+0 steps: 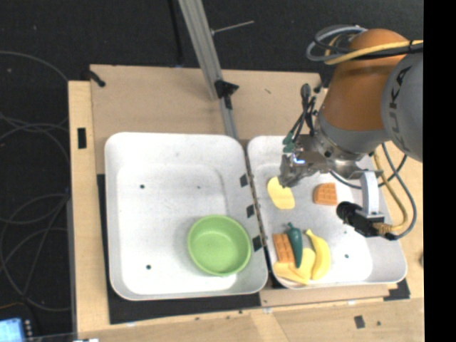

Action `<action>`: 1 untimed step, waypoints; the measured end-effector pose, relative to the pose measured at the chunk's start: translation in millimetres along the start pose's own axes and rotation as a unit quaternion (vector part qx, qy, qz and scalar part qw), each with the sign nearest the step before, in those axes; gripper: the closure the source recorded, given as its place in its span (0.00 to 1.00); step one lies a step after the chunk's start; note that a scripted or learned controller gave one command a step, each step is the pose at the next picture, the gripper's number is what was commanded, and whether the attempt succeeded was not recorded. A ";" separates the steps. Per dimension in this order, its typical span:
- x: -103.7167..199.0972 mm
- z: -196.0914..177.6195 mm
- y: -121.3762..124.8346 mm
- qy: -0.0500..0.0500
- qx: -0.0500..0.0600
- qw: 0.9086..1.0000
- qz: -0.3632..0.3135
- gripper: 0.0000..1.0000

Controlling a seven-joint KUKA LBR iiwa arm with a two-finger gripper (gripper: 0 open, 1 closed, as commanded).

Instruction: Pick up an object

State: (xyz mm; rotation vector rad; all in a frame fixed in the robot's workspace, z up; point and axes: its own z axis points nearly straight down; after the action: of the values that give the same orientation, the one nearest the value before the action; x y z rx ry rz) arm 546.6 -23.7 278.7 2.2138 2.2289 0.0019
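My gripper [288,178] hangs over the right bin [370,262], just above the upper edge of a pale yellow block [282,194]. To the right of it lies an orange waffle-like piece [325,194]. Near the bin's front sit a yellow banana [320,255], a green pepper [295,242], an orange block [283,247] and another yellow piece [289,273]. In the left bin [142,162] stands a green bowl [219,244].
The grey and orange arm [363,91] reaches in from the upper right and covers the back of the right bin. A black part [360,219] juts over the bin's right side. A metal pole [203,41] slants down to the bins' shared back edge.
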 end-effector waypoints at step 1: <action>51.1 15.3 -9.0 0.000 0.000 1.000 0.000 1.00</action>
State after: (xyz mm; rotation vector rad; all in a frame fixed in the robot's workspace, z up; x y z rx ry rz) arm 537.2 27.4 263.5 2.2146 2.2285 0.0001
